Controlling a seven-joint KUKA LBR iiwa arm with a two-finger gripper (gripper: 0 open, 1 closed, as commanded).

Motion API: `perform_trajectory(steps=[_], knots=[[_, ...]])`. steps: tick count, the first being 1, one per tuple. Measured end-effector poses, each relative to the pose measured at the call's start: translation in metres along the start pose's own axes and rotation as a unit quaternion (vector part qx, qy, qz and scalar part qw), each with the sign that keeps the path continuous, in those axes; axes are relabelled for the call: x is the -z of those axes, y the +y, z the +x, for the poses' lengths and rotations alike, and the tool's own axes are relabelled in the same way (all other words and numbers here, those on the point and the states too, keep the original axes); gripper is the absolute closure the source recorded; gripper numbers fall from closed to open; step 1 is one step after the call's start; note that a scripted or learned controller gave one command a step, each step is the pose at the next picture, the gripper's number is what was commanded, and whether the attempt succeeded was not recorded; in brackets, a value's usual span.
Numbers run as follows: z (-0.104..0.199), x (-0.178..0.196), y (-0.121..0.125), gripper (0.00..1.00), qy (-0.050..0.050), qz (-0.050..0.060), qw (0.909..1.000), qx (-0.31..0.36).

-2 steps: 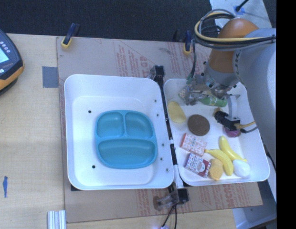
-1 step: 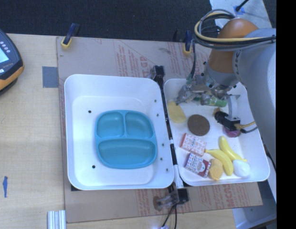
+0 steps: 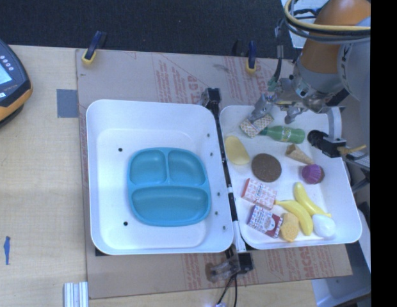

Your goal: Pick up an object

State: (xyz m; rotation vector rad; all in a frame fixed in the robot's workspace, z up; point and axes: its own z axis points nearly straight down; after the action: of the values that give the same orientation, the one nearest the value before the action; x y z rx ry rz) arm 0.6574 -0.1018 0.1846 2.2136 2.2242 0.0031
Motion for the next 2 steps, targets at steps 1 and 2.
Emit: perform_trajectory(steps=[1, 2], knots=[[-0.005, -0.097, -0.053, 0.0, 0.001, 0.008, 1.0, -0.001], [-0.005, -0.093, -0.123, 0.0, 0.001, 0.008, 1.0, -0.001]])
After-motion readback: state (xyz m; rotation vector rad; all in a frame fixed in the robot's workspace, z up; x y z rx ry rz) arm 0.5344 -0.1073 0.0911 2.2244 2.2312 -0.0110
